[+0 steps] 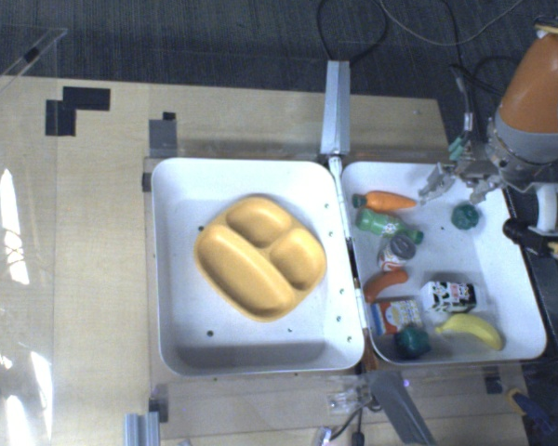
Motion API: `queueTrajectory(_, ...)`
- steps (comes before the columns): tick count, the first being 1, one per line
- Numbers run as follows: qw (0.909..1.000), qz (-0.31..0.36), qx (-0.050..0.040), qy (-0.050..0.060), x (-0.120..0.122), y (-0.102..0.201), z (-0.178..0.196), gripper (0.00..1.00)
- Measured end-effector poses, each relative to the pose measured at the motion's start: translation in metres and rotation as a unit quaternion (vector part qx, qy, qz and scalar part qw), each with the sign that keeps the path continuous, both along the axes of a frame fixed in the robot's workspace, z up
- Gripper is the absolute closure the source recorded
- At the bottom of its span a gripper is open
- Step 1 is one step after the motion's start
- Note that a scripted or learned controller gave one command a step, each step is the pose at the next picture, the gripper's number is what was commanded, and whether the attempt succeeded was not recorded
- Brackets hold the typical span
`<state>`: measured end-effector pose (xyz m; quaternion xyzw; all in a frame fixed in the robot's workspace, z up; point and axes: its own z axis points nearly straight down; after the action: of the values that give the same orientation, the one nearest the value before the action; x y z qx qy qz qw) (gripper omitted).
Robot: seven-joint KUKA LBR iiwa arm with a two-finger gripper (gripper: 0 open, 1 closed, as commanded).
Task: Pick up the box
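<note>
I see the gripper [458,184] with fingers spread apart, holding nothing, hanging over the right bin [530,342] near its back edge. The box [395,316] lies at the front left, close against the bin's wall, touching a sausage [384,283] and a dark ball [412,341]. Open room remains mid-right. I cannot read the box's label.

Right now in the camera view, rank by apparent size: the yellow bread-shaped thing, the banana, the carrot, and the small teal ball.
1. Yellow bread-shaped thing, by far the largest.
2. Banana and carrot: they look about alike, so I would not rank them.
3. Teal ball, the smallest.
</note>
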<state>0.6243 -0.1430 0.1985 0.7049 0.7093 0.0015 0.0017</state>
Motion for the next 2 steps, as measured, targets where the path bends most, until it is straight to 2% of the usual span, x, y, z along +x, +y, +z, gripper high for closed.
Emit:
queueTrajectory(1,0.9998,-0.022,0.0004,0.0,-0.048,0.032,-0.081,0.0)
queueTrajectory(2,0.9975,0.071,-0.0006,-0.005,-0.062,0.057,-0.109,0.0)
